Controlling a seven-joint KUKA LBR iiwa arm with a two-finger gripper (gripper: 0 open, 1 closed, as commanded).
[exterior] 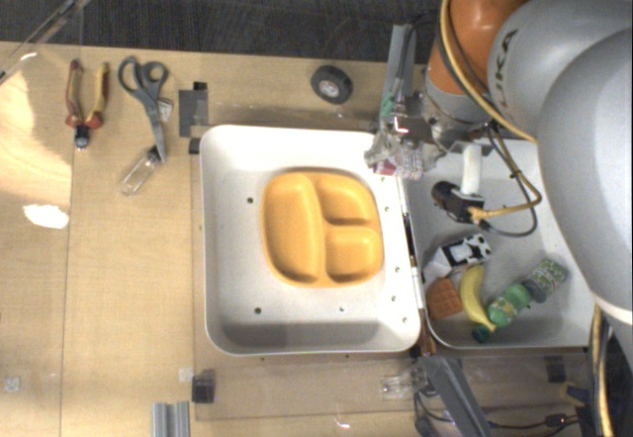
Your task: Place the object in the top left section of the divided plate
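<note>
A yellow divided plate (pixel 297 227) lies in the middle of the left white bin (pixel 232 306). It has one long section on its left and two smaller ones on its right, all bare. My gripper (pixel 398 156) hangs over the wall between the two bins, at their far end, just beyond the plate's top right corner. A small pale pinkish thing (pixel 388 164) shows right at its tip. Whether that thing is held is unclear from this angle.
The right bin (pixel 554 326) holds a banana (pixel 475 295), a green bottle (pixel 509 304), a brown round thing (pixel 445 300), a black-and-white object (pixel 465 250) and a greenish packet (pixel 546 275). On the bench lie scissors (pixel 148 101), pliers (pixel 84 101) and a black tape roll (pixel 331 83).
</note>
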